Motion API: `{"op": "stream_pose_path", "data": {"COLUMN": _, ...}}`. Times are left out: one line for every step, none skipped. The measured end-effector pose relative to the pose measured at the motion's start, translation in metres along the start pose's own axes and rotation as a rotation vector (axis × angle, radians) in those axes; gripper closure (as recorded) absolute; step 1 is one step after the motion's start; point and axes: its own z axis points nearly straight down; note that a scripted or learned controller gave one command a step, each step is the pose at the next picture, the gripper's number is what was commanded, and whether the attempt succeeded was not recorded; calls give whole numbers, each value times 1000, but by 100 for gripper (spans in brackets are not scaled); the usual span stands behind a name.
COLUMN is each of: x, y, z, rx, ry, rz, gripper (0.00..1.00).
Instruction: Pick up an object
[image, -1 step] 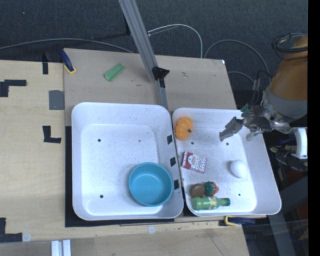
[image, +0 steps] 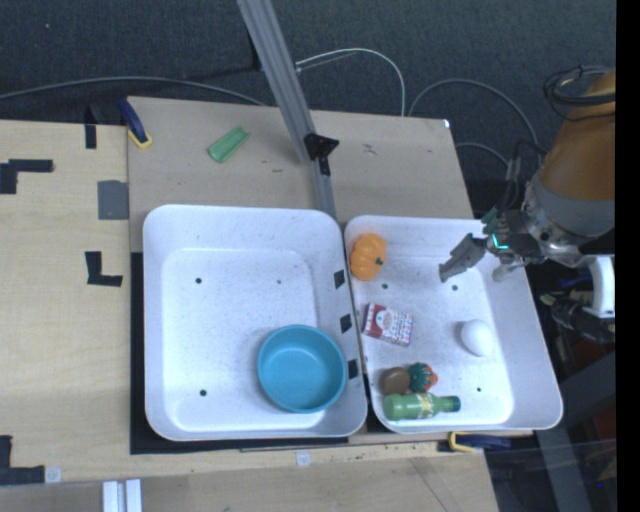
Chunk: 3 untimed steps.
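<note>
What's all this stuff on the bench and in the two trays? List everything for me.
Left bin: one, white, left side of the bench.
Right bin: one, white, beside it.
Bowl: one, blue, left bin, near corner.
Small pumpkin: one, orange, right bin, far left corner.
Packet: one, red and white, right bin, middle left.
Egg-shaped object: one, white, right bin, right side.
Bottle: one, green, lying at the right bin's near edge.
Block: one, green, on the bench behind the bins.
Gripper: one, dark, over the right bin's far right.

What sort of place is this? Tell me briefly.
Probably a robotics lab test bench, not a home or shop. Two white bins sit side by side on a plywood board, toy groceries such as a small pumpkin lie in one, and cables trail behind.
</note>
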Motion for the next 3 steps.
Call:
{"op": "stream_pose_path", "data": {"x": 2, "y": -11, "z": 56, "rx": 6, "ry": 1, "rz": 1, "gripper": 0}}
{"op": "stream_pose_path", "data": {"x": 6, "y": -15, "z": 101, "rx": 6, "ry": 0, "rz": 1, "gripper": 0}}
{"op": "stream_pose_path", "data": {"x": 8, "y": -13, "z": 145, "rx": 6, "ry": 1, "rz": 1, "gripper": 0}}
